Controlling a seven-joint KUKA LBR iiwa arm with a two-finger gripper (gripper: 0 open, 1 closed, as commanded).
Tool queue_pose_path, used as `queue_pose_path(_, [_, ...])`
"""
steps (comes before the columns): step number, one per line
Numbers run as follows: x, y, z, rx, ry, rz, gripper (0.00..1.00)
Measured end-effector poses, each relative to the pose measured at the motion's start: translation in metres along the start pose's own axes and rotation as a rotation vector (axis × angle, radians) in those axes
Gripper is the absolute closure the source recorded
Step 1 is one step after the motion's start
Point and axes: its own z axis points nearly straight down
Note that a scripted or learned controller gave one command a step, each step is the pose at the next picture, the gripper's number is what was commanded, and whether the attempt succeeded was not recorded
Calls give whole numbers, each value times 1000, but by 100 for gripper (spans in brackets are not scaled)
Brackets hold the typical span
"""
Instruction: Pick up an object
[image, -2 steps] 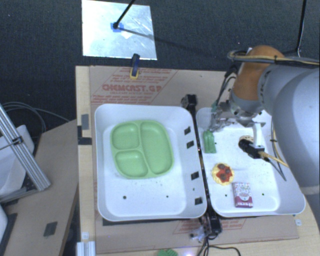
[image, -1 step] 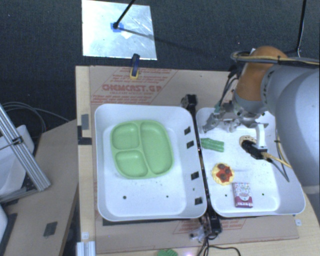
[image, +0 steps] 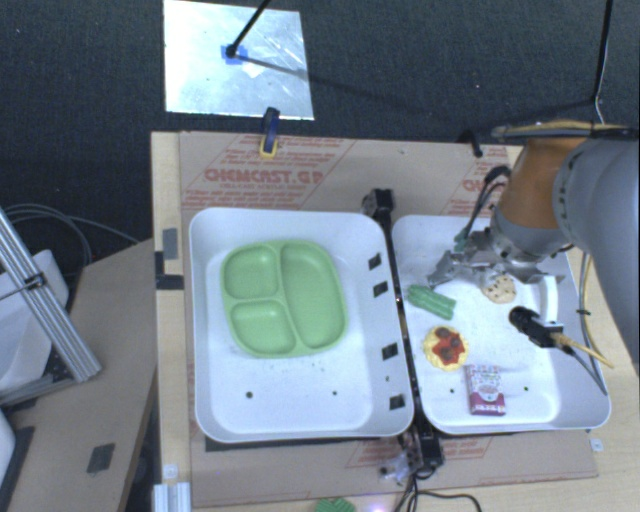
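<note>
Gripper (image: 462, 262) hovered low in the right bin (image: 580, 400), fingers spread
Green cylinder (image: 431, 300) lay just at its 7 o'clock; cookie (image: 497, 289) at 4 o'clock

**Setting: robotics lab test bench**

A grey industrial arm (image: 585, 190) with an orange band is reaching over two shallow white bins (image: 300, 225), which are sitting side by side on a cardboard-covered bench (image: 280, 170). Aluminium framing (image: 45, 310) is leaning in at the left. Loose cables (image: 60, 215) are trailing across dark carpet-like flooring (image: 80, 90). A taped metallic sheet (image: 238, 60) is lying beyond the bench. Nothing domestic is showing.
</note>
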Motion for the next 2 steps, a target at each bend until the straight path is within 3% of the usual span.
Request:
queue_pose_path(1, [28,-53,1,2,3,-2,0])
queue_pose_path(2, [26,-49,-11,-5,1,-2,100])
